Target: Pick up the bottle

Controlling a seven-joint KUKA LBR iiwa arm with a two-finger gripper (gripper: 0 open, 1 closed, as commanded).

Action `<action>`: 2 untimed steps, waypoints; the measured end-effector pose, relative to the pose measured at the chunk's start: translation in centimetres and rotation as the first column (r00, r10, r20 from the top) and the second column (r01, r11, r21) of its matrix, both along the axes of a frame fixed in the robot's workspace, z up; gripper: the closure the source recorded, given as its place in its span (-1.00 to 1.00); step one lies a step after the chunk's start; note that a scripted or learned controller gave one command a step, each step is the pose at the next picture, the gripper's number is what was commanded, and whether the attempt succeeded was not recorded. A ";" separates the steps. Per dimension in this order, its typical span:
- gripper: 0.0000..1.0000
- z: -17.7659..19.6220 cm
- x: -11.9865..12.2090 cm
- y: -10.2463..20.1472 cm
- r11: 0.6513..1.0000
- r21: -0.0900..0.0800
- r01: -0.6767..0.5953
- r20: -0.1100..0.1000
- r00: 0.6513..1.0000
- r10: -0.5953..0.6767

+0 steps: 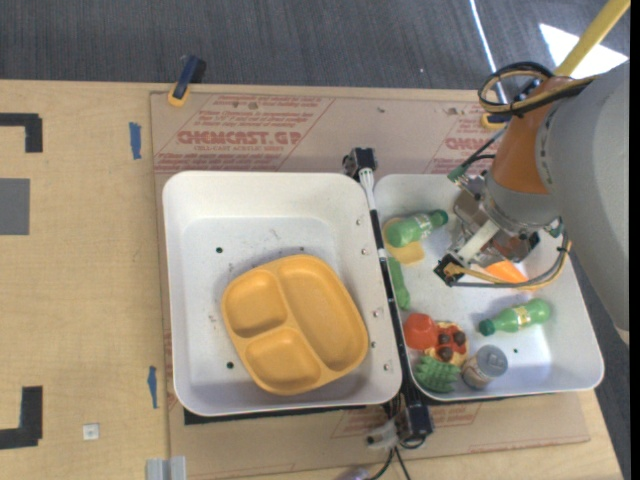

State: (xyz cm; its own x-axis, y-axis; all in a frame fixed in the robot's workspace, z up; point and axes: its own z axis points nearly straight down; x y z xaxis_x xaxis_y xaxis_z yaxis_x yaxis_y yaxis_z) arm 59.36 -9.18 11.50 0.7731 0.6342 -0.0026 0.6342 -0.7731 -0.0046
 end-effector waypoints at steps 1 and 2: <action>-1.00 0.0 0.0 0.0 1.000 0.000 0.000 -0.001 1.000 0.000; 1.00 1.0 0.0 0.1 1.000 0.000 -0.001 -0.001 1.000 0.001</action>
